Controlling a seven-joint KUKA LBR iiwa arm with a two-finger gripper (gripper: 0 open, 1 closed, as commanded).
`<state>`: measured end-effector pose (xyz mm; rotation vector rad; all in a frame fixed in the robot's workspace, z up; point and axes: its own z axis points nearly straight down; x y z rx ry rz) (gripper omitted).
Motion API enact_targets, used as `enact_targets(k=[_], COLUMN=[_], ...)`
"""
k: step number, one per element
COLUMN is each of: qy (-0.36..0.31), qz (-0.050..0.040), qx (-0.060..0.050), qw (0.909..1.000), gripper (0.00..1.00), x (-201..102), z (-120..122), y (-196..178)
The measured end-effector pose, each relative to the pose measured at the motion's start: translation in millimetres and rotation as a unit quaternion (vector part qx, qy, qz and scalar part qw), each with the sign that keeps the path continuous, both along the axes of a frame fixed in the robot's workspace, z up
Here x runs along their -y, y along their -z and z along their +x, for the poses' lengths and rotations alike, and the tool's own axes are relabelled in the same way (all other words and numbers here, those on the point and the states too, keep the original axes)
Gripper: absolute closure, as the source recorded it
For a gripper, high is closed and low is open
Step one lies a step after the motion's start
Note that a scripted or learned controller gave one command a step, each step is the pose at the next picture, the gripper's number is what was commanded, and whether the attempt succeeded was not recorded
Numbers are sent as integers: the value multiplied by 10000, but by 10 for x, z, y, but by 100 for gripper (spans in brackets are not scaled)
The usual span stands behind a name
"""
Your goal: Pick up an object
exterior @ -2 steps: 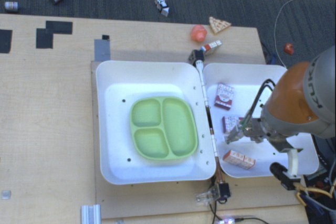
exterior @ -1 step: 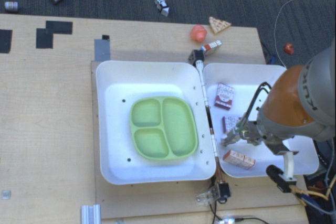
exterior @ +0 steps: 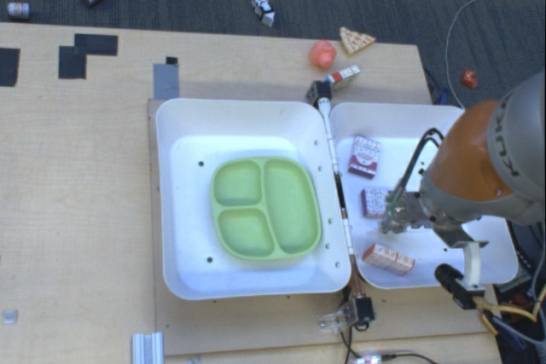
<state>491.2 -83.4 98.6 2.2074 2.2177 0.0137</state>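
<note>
Three small packages lie in the right bin (exterior: 495, 264). A red and white box (exterior: 365, 156) is at the back, a purple one (exterior: 373, 202) in the middle, and a tan and red one (exterior: 388, 258) near the front edge. My gripper (exterior: 393, 217) is down inside this bin, right beside the purple box and just behind the tan one. The grey wrist and orange band (exterior: 465, 166) hide the bin floor to the right of it.
The left bin (exterior: 183, 183) holds a green divided plate (exterior: 265, 208). The ridge between the bins (exterior: 335, 183) runs just left of the gripper. Small loose items lie on the bench behind the bins, among them a red ball (exterior: 322, 54) and a pizza-slice toy (exterior: 356, 39).
</note>
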Motion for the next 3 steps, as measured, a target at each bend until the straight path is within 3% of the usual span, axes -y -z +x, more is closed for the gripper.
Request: enact_targets(k=[1,2,3], qy=[3,19,1], qz=[1,5,6], qx=[-2,-34,-2], qw=[10000,10000,10000], gripper=[0,0,100], x=[-1,-4,-10], z=[-1,-23,0], y=[1,115,1])
